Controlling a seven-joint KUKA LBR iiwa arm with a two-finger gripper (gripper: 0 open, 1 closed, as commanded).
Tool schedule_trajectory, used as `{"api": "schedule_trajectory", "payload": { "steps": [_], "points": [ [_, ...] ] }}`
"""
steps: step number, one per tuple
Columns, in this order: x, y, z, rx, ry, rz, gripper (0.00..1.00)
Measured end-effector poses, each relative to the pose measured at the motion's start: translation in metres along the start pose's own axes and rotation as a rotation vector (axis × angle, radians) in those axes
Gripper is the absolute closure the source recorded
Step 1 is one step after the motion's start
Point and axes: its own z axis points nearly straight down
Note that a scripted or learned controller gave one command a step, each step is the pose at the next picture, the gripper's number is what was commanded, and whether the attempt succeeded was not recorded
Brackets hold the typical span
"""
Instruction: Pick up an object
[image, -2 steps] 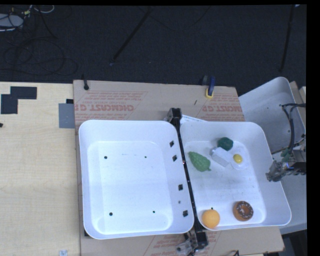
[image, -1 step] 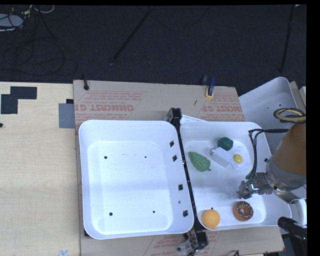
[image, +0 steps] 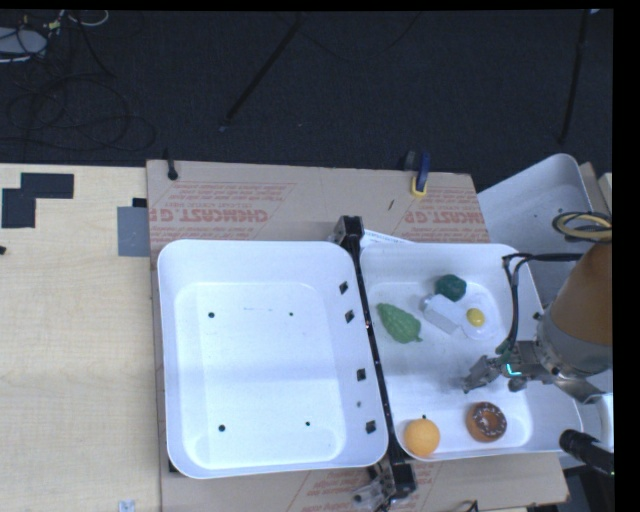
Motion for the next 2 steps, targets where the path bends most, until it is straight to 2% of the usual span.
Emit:
{"api": "schedule_trajectory", "payload": {
  "steps": [1, 2],
  "points": [
    [-0.039, 0.002, -0.098, -0.01, -0.007, -0.001, 0.0],
    [-0.037, 0.002, -0.241, -0.018, -0.008, -0.006, 0.0]
  ]
}}
